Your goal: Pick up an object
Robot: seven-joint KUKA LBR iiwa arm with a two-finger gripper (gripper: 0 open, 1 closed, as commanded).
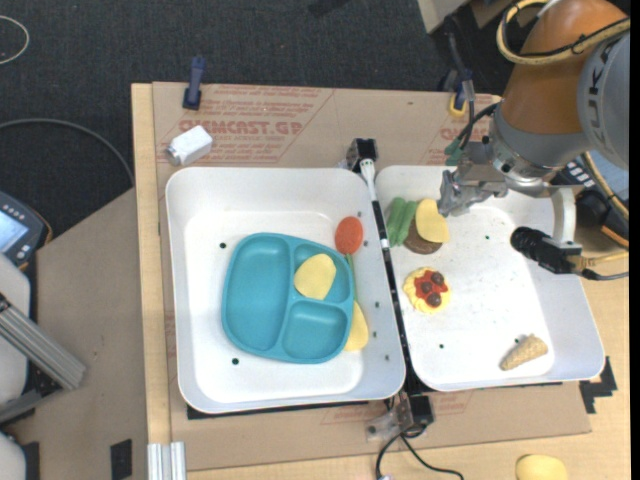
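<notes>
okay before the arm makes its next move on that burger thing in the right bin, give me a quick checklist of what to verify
1. Gripper over the right bin: ok.
2. Gripper beside the burger toy: ok, just above-right of it.
3. Fingers open or shut: cannot tell.
4. Burger toy crowded: not ok, green piece touches its left side.
5. Pizza toy out of the way: ok, apart below.
6. Anything held: cannot tell.

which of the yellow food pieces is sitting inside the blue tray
The pale yellow piece in the blue tray's upper right compartment. The other yellow piece pokes out at the tray's right edge.
</notes>
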